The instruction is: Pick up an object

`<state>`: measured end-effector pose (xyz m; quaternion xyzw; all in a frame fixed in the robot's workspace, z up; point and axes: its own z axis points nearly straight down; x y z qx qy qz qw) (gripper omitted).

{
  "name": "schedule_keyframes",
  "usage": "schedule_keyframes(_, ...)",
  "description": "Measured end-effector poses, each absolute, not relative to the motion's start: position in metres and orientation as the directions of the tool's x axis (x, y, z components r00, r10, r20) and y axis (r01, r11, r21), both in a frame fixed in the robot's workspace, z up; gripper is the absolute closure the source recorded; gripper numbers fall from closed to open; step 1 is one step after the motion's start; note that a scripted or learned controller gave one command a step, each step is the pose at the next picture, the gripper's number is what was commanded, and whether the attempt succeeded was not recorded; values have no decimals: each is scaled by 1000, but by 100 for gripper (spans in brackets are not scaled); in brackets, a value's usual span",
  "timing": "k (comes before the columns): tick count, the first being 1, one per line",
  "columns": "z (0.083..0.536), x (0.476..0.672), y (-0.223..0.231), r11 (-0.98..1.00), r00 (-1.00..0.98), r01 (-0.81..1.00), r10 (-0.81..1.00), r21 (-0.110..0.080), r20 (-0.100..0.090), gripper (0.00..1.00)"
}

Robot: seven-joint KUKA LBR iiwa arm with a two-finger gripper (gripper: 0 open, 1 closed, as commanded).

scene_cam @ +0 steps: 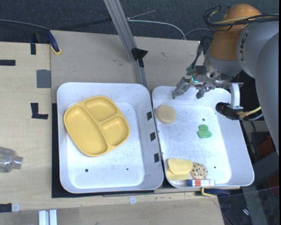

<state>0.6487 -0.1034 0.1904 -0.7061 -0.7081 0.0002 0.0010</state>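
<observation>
- The two-finger gripper [189, 90] is being held over the far rim of the right-hand shallow white bin [236, 146], with its jaws spread apart and nothing between them.
- A round beige disc-shaped object [166, 114] is lying in that bin, just below the gripper and apart from it.
- A small green ridged object [204, 131] is resting near the bin's middle.
- A yellow block [178, 168] and a speckled brown cookie [199, 171] are sitting side by side at the near edge.
- A yellow divided plastic plate [96, 124] is being carried by the left-hand white bin [103, 172].
- A clear plastic bottle [4, 158] is lying on the wooden bench [18, 125], well to the left.
</observation>
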Motion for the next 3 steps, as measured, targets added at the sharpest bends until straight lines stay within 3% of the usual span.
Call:
schedule_keyframes(1,90,654,-106,1,-1,1000,1000,1,2,0)
schedule_keyframes(2,105,656,-106,4,-4,1000,1000,8,0,100)
schedule_keyframes(3,88,602,-109,-1,1,1000,1000,-4,-1,100)
